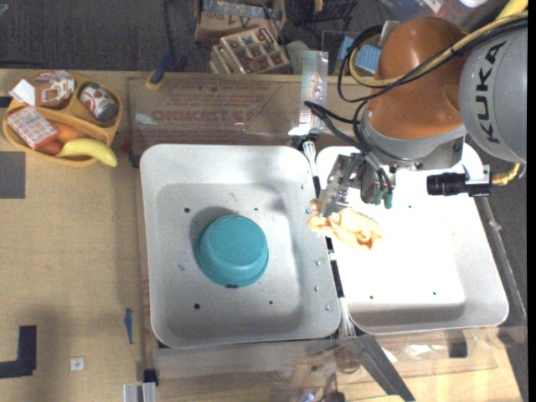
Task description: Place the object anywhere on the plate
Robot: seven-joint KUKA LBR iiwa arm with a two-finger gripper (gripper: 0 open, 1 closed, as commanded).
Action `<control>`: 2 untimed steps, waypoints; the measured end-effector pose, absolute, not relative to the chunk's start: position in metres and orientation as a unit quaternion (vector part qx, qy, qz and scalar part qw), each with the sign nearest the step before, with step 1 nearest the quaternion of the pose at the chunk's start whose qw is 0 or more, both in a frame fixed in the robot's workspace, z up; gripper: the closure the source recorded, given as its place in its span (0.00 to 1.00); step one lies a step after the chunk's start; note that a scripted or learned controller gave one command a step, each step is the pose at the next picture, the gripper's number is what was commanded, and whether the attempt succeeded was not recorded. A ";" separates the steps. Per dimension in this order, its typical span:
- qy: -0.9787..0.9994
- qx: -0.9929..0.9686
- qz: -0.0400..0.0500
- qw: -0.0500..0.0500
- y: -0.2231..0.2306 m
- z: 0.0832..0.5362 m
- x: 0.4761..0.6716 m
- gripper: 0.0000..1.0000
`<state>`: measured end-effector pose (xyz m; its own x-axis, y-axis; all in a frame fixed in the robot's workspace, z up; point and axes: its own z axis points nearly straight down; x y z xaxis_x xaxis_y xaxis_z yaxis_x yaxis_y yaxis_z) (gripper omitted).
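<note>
**Claw over the yellow object at the bin divide, plate waiting on the far side**

The claw hangs low at the left edge of the right-hand bin, hard against the wall it shares with the left-hand bin. Directly under it and spreading toward the near side lies the task's object, a floppy yellow-orange thing with darker streaks; I cannot make out what it is. Its upper corner seems to reach the fingertips, but whether the claw is apart, together or clamped on that corner cannot be told from this angle, since the fingers and the object blur together there.

The teal plate sits well off to the claw's left and a little nearer the camera, in the middle of the left-hand bin, with the raised wall between the two.

My reading is that a pickup is under way or just being attempted. The risks follow from that:

- The object looks limp, so a pinch on one corner may slip as soon as it is lifted.
- If it dangles, the trailing part could catch on the shared bin wall during the carry and be pulled free.
- Working this close to the wall, the fingers may strike the rim.
- A loose release could leave it draped over the plate's edge.
</note>
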<state>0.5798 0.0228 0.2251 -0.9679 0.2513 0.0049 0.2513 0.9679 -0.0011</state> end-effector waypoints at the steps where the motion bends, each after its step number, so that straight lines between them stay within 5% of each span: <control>1: -1.000 -0.002 0.000 0.003 0.067 0.213 0.577 1.00; 2: -1.000 0.001 -0.001 0.000 0.114 0.224 0.573 1.00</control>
<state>0.5734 0.1143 0.2243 -1.0000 -0.0016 -0.0006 -0.0016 1.0000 0.0015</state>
